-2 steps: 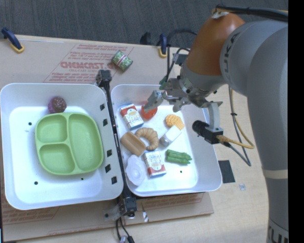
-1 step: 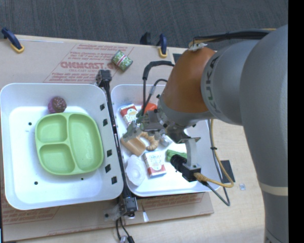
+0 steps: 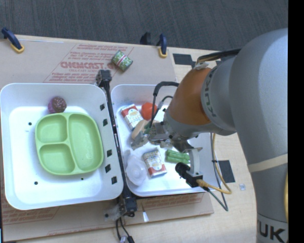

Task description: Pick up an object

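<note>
Objects: a loose pile lies in the right bin, under and beside the gripper.
Right bin contents: a red-and-white packet at the upper left; a red round piece just beside it; a tan piece below the packet; a second red-and-white packet lower down; a green piece to its right; a clear plastic cup at the lower left.
Left bin: holds a green divided plate and a small purple ball just beyond the plate's far rim.
Outside the bins: a small green can lies on the cardboard sheet behind the bins.
Arm: reaches in from the right, wrist low over the middle of the right bin.
Gripper state: cannot tell; the wrist hides the tip, and no item is seen held.
Nearest candidates: the tan piece and the lower packet, both close to the gripper.
Handling, packets: judged light and flat, with a slick wrapper; likely to slide or buckle. Best taken across the short width, near the middle.
Handling, tan piece: judged light and fairly stiff; its make is unclear. Grip across the narrow side.
Handling, cup: judged thin and easily crushed; poor choice.
Handling, green piece: judged light; it lies near the bin wall, so finger room is tight.
Risk: neighbours lie touching, so a closing grip may catch two items or push one aside.
</note>
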`<state>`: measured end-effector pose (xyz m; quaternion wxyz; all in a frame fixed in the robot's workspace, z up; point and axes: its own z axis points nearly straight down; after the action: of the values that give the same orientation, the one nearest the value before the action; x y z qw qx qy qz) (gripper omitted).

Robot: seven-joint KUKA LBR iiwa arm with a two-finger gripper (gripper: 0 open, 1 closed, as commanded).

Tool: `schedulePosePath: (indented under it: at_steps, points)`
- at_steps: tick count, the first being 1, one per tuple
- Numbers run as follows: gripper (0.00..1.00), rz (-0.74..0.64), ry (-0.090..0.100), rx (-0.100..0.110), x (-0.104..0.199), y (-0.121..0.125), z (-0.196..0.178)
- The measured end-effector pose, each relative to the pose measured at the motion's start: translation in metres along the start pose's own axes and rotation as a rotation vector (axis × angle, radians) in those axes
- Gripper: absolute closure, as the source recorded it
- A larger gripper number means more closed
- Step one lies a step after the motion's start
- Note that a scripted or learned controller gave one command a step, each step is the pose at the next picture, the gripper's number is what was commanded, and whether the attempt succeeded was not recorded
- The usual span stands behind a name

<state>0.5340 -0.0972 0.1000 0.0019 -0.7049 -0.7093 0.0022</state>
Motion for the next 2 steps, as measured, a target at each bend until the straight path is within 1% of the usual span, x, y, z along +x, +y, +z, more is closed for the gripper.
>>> schedulePosePath:
  at_steps: [1,2]
  points:
    - [1.0,-0.007,-0.001,-0.001,0.001,0.001,-0.011]
    - [1.0,0.001,0.0,-0.008,0.007,-0.057,-0.136]
